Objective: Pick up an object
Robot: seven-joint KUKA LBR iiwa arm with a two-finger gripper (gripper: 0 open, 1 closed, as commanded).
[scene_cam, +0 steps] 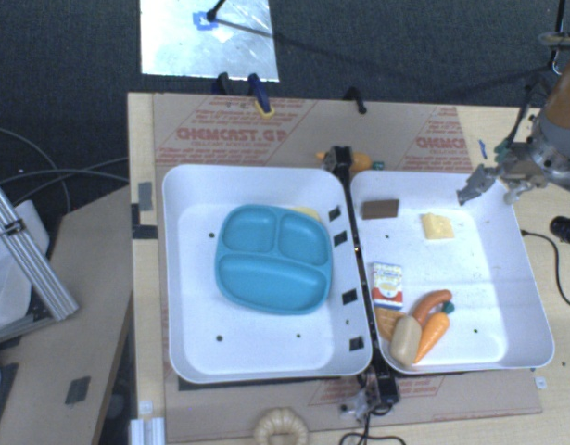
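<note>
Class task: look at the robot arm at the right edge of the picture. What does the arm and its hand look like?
The arm shows an orange band above a grey metallic wrist. Its hand is grey, with two slim pointed fingers. A small blue marking sits beside the wrist, and thin dark cables run close by.

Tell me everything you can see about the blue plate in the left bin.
The blue plate is a rounded, squarish tray of what looks like matte plastic, split by raised ridges into three compartments: two small ones at the far side, one wide one nearer the camera. It lies flat on the floor of the left bin, slightly rotated. A pale yellow thing peeks out at its far edge.
</note>
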